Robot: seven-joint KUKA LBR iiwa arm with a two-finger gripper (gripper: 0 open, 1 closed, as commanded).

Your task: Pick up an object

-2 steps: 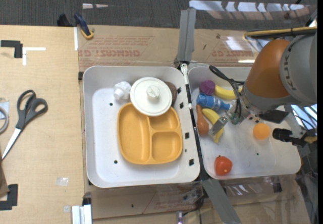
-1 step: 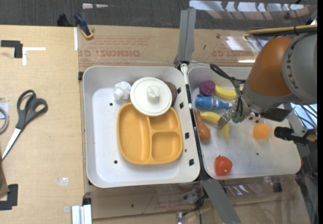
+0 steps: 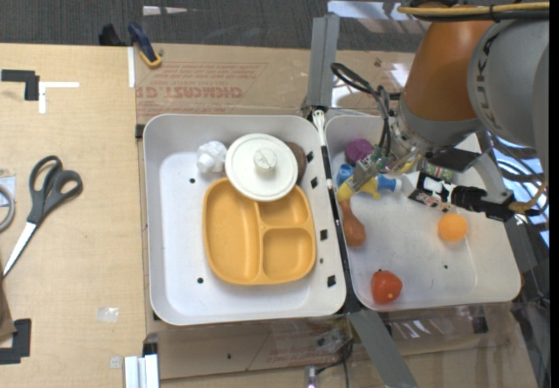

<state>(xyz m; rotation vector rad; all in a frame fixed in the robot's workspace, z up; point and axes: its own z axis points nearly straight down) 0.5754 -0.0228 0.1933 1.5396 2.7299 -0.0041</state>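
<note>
Down in the right bin (image 3: pixel 489 286), the hand (image 3: pixel 371 169) hangs low over a small cluster at the bin's left wall: a purple piece (image 3: pixel 357 149), a blue piece (image 3: pixel 345 173) and a yellow-and-blue toy (image 3: pixel 384 184). Whether the hand is wide or narrow I cannot tell; wrist and cables blur it.

The nearest target looks like the yellow-and-blue toy, probably light hard plastic, a bit slick, best taken across its narrow middle. Crowding is the trouble: its neighbours lie touching or just beside it, and the bin wall is close.

Easier picks lie apart on bare floor: an orange ball (image 3: pixel 452 227), round and apt to roll; a red tomato-like toy (image 3: pixel 385 286); a brown piece (image 3: pixel 353 228) by the wall.

The left bin (image 3: pixel 166 229) holds a yellow divided tray (image 3: pixel 253 242), a white lid (image 3: pixel 261 165) and a white lump (image 3: pixel 210 156). Scissors (image 3: pixel 42 197) lie on the bench (image 3: pixel 70 290).
</note>
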